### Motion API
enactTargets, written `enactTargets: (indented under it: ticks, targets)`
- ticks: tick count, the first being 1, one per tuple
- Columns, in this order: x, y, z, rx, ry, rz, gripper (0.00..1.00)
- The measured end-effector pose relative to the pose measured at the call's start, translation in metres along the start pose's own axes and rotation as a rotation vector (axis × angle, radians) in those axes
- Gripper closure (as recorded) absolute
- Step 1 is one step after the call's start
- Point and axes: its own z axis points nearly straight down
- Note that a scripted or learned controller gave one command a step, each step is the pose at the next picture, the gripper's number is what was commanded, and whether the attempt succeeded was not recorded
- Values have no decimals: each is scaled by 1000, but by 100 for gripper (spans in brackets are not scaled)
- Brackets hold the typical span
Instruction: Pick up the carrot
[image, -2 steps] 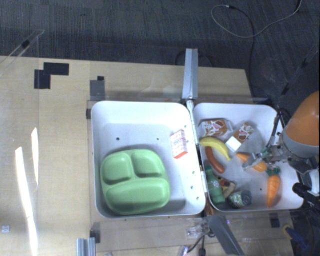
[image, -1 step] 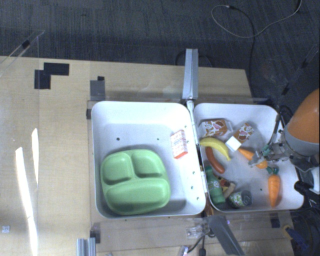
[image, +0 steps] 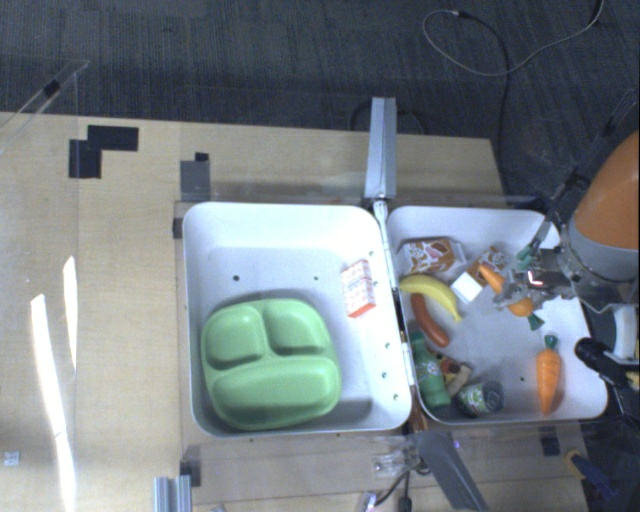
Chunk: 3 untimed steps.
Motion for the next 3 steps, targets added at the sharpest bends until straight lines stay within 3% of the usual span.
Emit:
enactTargets:
  ticks: [1,2,3]
  targets:
    - [0,0,0,0,0,0,0]
    - [-36,5,102,-7,-3,-87,0]
    - [-35,7,90,-12,-2,-90,100]
